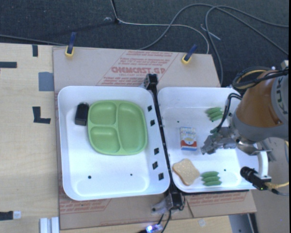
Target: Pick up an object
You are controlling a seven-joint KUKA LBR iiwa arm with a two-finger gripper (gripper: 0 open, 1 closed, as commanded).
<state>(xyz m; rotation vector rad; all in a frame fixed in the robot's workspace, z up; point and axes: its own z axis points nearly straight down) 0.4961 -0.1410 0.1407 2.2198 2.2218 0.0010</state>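
My gripper (209,146) hangs low in the right bin (223,97), just right of a small blue and white carton (187,138). Nothing shows between its dark fingers. A slice of toast (185,172) lies near the bin's front edge, with a green pea pod (211,178) to its right. Another green pea pod (215,113) sits toward the back of the bin, partly behind the arm's cables.
The left bin (68,144) holds a green divided plate (118,127) and a small black block (81,114) at its left. A black clip divider (156,130) runs between the bins. The grey and orange arm (262,110) covers the right bin's right side.
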